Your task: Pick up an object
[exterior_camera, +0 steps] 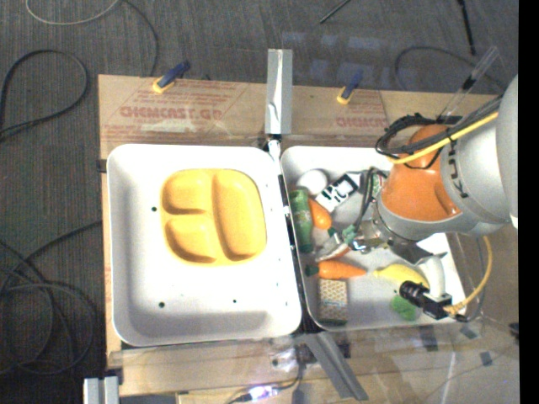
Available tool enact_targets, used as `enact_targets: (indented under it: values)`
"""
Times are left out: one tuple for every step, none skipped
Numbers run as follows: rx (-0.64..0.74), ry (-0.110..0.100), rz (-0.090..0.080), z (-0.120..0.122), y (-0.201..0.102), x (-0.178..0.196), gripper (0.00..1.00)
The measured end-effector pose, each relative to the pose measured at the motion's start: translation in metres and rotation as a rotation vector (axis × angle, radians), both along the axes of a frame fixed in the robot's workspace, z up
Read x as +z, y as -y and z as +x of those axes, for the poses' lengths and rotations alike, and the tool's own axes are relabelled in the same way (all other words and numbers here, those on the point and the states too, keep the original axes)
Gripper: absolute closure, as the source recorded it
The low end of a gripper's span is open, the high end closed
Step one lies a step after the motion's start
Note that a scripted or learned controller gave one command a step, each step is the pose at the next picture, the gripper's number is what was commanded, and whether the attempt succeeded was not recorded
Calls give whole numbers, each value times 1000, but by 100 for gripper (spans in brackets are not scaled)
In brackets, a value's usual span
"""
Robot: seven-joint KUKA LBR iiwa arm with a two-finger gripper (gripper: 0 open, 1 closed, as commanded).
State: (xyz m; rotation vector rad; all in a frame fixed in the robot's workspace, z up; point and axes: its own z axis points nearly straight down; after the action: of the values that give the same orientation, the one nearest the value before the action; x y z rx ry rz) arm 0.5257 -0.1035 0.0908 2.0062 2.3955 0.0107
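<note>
The arm (429, 183) hides much of the cluttered right bin (455, 297).

divided tray (213, 215) in left bin (126, 310), carrot (342, 269) in right bin (455, 305)

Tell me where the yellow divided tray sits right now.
In the camera view, the yellow divided tray lies in the left bin, toward its upper middle, across the divider from the right bin's clutter.

One fixed overhead camera, slanted downward, both bins (202, 322) framed
</note>
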Motion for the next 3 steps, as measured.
enact_targets:
  values:
    - [-1,-1,2,0,0,9,100]
    - [-1,-2,2,0,0,9,0]
    - [-1,-5,3,-1,-1,17,100]
